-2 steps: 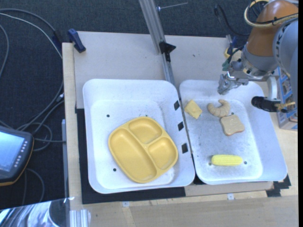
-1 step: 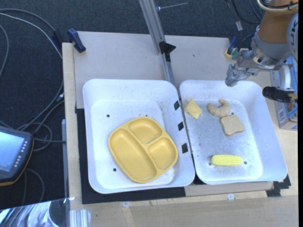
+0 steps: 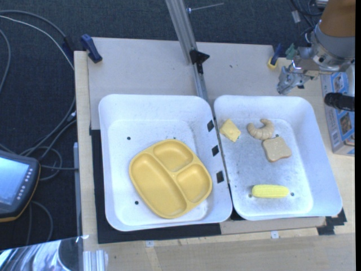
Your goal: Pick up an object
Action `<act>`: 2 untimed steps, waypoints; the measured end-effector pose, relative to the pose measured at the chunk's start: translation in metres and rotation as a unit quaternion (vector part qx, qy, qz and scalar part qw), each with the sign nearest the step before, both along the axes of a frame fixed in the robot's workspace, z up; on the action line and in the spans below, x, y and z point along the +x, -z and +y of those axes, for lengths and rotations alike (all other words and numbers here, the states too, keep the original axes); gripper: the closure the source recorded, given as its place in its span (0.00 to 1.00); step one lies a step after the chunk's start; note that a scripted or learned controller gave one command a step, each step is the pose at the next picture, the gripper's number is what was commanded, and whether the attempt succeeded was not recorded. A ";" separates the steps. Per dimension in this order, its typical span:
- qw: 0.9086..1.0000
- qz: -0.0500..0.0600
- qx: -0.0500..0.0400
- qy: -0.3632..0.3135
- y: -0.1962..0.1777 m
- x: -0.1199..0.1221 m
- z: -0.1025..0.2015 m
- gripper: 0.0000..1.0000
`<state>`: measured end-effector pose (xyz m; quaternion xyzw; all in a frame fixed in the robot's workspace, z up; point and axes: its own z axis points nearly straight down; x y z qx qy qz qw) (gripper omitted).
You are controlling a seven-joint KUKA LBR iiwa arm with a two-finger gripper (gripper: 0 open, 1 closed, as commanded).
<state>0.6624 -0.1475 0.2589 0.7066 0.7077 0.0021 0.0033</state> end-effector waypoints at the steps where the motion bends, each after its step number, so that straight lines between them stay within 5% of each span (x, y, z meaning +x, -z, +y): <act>1: 1.000 0.005 0.002 -0.002 0.013 -0.016 0.050 1.00; 2: 1.000 0.006 0.002 -0.002 0.025 -0.039 0.101 1.00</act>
